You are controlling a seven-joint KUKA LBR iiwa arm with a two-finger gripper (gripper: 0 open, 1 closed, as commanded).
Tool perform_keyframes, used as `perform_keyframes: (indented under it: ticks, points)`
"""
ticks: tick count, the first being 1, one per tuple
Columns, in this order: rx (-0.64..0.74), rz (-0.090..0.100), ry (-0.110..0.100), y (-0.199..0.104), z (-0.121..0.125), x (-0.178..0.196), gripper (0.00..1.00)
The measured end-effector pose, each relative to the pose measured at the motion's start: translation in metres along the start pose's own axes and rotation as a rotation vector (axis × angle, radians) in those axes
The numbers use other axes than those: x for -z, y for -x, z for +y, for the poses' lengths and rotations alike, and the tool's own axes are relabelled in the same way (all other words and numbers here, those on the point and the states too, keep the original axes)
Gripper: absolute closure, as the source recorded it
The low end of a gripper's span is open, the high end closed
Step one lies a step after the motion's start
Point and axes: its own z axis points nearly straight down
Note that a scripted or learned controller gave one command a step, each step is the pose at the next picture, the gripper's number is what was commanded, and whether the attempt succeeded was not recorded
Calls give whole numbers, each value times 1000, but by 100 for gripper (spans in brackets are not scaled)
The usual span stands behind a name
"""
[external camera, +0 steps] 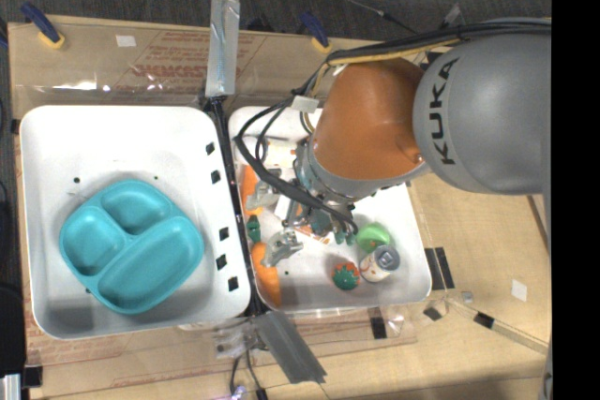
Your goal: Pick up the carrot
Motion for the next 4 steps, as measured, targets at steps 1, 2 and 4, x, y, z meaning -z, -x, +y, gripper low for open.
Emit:
perform_keyframes:
  ticks: [1, 2, 4]
  points:
    - [-210, 2, 0, -24, -18, 0, 0]
    - [-389, -8, -3, -24, -117, 83, 0]
    - [-629, -11, -4, -31, -77, -98, 0]
